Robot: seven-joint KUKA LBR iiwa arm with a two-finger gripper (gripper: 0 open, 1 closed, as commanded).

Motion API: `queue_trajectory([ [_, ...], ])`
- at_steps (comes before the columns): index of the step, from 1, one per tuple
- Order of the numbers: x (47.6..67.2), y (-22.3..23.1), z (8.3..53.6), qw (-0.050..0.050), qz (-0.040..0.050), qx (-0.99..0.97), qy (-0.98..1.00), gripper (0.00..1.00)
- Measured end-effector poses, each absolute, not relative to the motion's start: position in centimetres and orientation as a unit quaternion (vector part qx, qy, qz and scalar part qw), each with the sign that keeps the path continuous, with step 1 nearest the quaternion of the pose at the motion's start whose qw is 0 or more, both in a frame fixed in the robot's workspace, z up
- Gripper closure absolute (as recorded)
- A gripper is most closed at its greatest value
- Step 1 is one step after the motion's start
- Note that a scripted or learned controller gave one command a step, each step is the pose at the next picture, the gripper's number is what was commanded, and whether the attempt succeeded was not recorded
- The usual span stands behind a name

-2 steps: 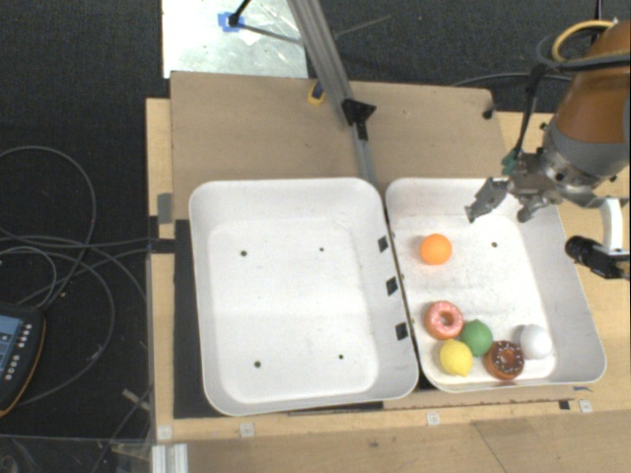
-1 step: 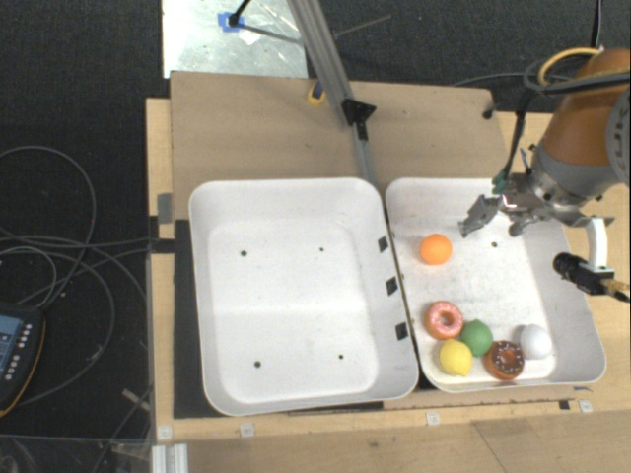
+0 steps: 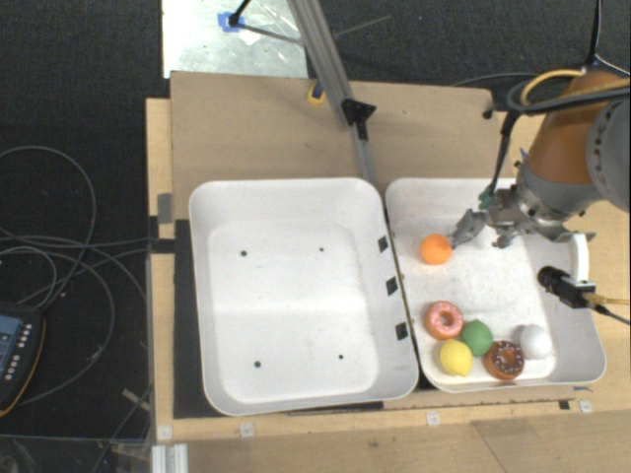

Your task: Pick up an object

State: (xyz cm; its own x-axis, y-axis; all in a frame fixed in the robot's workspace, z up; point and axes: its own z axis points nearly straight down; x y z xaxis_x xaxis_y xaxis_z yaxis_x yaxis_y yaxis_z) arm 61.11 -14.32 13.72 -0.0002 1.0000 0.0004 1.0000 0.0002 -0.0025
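Gripper (image 3: 486,231) hangs over the right bin (image 3: 592,368), fingers spread apart, grasping nothing — the orange ball (image 3: 436,249) sits just to its left on the bin floor. Near edge: pink donut (image 3: 444,318), green ball (image 3: 478,337), yellow lemon (image 3: 455,358), chocolate donut (image 3: 505,360), white ball (image 3: 535,342) — all clustered.

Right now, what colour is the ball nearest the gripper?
Orange; the ball sits just left of the gripper in the camera view.

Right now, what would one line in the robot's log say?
arm: over right bin | gripper: open, beside orange ball | held: nothing | other toys: bin's near end | left bin: untouched
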Motion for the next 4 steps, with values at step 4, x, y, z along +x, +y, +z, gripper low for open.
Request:
queue_trajectory([
  [4, 60.8, -13.0, 28.1, -0.002, -0.0015, -0.705, -0.709, 1.00],
])
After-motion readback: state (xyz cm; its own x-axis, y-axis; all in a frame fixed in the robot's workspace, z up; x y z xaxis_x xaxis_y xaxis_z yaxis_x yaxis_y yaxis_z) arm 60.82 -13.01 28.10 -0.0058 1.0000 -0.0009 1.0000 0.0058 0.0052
